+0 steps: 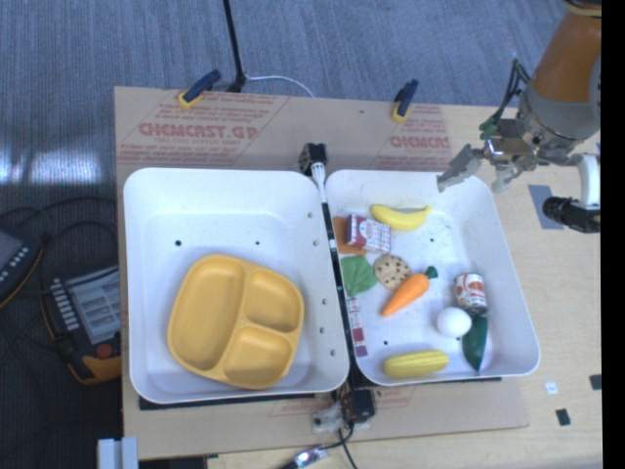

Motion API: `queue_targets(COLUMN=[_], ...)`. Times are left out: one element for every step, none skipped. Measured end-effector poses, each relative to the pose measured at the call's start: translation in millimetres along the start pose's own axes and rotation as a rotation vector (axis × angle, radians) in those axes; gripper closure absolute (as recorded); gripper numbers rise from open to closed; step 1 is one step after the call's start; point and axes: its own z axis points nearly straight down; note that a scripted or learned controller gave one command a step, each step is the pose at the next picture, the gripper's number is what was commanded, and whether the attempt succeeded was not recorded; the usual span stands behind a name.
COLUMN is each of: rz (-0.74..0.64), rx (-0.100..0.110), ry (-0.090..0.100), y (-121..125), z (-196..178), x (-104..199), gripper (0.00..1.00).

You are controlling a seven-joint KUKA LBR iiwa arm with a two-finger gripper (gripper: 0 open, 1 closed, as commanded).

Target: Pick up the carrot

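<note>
— Gripper (479, 164) hangs above the far right corner of the right bin (515, 262), carrying nothing; whether it is spread or pressed together cannot be told from this slant.

— And the carrot (407, 294)?

— It lies on the bin floor near the middle, tilted, leafy end up toward the right. It is well apart from the gripper.

— What could spoil the pick?

— Crowding, mostly. A round cookie (391, 270) sits just beside the carrot's upper left, with a green leaf (357, 276) next to that. A small can (471, 292) stands to its right, and a white egg (453, 321) sits just below it. A descent slightly off line would likely nudge one of these or catch it instead.

— Anything about the carrot itself?

— It tapers, so a grasp near the thin tip may well slip off. A grasp along its length rather than across it would probably roll it aside. The banana (398, 216) lies nearer the gripper, and a badly aimed reach might land there.
</note>
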Motion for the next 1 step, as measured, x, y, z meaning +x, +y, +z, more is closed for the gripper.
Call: queue_targets(rz=[-0.067], rx=[0.015], ry=[0.005], y=[-39.0], z=[140.0], x=[-14.2], gripper=[0.00])
